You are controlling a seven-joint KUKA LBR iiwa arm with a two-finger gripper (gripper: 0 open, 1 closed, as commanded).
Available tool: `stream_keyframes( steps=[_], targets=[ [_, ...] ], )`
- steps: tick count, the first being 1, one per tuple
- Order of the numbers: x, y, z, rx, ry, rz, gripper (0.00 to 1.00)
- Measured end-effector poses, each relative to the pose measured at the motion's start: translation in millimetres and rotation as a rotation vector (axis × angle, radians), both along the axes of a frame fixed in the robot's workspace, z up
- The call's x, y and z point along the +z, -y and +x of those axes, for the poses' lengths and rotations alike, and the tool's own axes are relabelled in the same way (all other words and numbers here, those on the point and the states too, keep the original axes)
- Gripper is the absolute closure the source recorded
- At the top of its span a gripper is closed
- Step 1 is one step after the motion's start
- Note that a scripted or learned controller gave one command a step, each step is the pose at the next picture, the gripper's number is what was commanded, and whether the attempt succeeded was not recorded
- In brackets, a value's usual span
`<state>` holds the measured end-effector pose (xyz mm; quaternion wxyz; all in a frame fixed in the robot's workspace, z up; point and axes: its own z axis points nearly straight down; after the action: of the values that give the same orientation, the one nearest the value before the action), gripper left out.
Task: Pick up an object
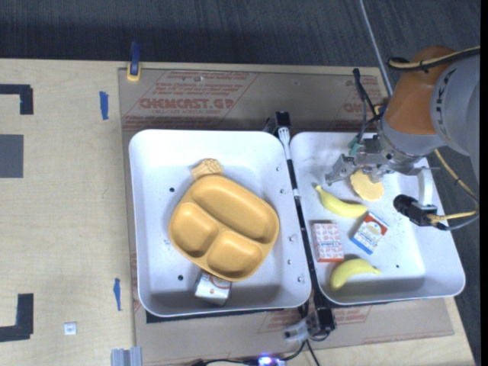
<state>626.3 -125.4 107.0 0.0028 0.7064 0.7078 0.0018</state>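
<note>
The gripper (364, 168) hangs low in the right-hand shallow white bin (450, 269), at the pale yellow round flat piece (368, 186); whether it is spread or pinching I cannot tell; nothing looks lifted, so the pick seems still to be made; the upper yellow plastic banana (339, 203) lies just beside that round piece, the small red-and-white carton (328, 242) below it, leaving little room on that side; the bin's far wall is near.

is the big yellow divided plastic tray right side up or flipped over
Right side up. The yellow divided plastic tray in the left white bin shows its three hollow compartments facing upward, with raised ridges between them.
</note>
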Motion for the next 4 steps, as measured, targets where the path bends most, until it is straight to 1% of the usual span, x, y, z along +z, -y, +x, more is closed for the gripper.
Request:
stream_keyframes(
  steps=[1,2,3,4],
  targets=[
    [-21.2,-7.9,-62.2,-0.002,-0.005,0.001,0.0],
    [-9.9,-7.6,-60.6,-0.003,0.0,0.0,1.0],
    [-10.0,-7.7,-60.6,-0.003,0.0,0.0,0.0],
    [-21.0,-27.3,-146.5,-0.002,-0.005,0.002,0.0]
  ],
)
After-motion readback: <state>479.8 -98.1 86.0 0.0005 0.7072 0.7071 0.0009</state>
